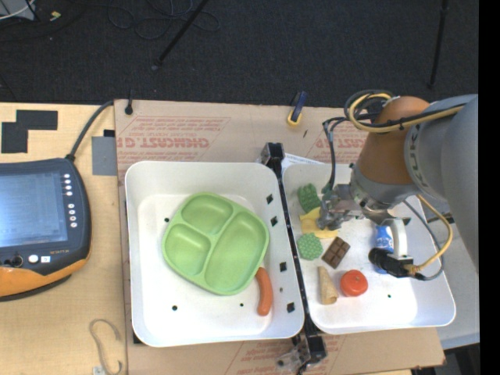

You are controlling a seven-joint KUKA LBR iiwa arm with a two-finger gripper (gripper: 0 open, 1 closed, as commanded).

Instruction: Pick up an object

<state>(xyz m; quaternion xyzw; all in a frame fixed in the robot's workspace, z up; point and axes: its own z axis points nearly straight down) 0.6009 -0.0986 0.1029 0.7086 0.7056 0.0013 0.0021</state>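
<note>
Near edge of right bin (437,315): tomato (354,283), cone (326,285), chocolate piece (336,251). Mid-bin, toward divider: green round obj. (310,246), yellow piece (312,223), green block (308,196). Tool (334,212) low over yellow piece; opening not discernible, nothing visibly held. Step, judged: approach/descent. Next: centre on target, close, lift straight. Left bin: sausage (265,291), green tray (216,243).

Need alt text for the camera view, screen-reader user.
The grey arm's tool is down in the right bin, over a yellow piece among toy foods: green block, brown chocolate bar, red tomato. The left bin holds a green divided plate and an orange sausage.
</note>
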